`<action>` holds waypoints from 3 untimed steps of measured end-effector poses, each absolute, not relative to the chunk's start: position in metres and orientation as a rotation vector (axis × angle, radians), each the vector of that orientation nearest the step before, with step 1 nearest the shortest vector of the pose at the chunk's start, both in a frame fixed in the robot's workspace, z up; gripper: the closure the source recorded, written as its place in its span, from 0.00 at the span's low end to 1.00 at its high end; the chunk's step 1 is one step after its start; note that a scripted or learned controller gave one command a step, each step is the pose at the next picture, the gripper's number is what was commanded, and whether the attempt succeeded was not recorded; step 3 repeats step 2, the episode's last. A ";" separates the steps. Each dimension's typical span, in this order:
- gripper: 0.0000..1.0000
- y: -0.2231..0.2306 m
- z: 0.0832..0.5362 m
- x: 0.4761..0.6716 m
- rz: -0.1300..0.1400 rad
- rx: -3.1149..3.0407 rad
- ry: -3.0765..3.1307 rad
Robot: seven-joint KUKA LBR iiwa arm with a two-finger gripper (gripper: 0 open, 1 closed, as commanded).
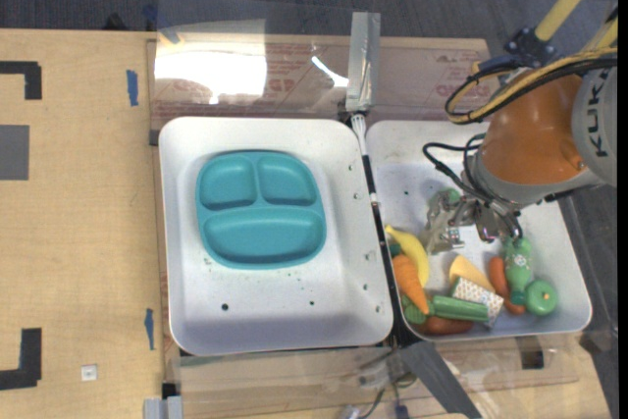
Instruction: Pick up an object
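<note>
Toy food — glossy, rounded plastic pieces — heaps in the right bin beneath the pincer, grip unreadable.

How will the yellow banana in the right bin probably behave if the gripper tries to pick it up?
The banana looks like smooth, glossy toy plastic, so it is probably light, stiff and somewhat slippery. Its curved, tapering shape may let it twist or slide out between the fingers. It lies against the carrot near the right bin's wall, so its neighbours may shift.
</note>
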State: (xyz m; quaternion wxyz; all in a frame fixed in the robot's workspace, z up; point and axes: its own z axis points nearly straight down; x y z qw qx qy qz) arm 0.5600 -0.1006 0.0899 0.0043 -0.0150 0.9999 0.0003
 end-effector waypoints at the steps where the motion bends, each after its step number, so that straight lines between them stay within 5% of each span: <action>1: 1.00 -0.169 0.175 0.555 -0.007 -0.894 3.002; 2: 1.00 -0.158 0.090 0.546 -0.006 -1.140 2.915; 3: 1.00 -0.158 0.090 0.546 -0.006 -1.140 2.915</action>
